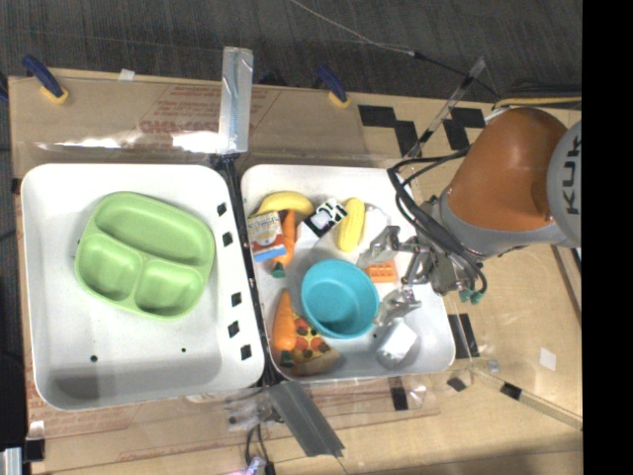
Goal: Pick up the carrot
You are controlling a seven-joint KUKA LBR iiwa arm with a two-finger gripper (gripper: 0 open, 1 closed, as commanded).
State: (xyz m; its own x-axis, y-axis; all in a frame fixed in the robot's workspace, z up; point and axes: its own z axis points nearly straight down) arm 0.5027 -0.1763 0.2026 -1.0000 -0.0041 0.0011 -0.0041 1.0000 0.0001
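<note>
Nearest the camera, at the front edge of the right bin (435, 359), the carrot (284, 327) lies at the left wall, tip pointing away, its fat end touching a slice of toy pizza (309, 349). Just right of it sits the blue bowl (339, 298), close enough to crowd one side of the carrot, so I judge the approach must come from above along its length. A grey lump (398, 342) rests at front right. My gripper (401, 283) hangs over the bin's right part, beside the bowl, well apart from the carrot; whether my fingers are spread or closed, I cannot tell, and nothing shows between them. Further back: an orange block (381, 262), two bananas (284, 203) (351, 224), a small carton (265, 229). The left bin (45, 295) holds a green divided plate (145, 253).
</note>
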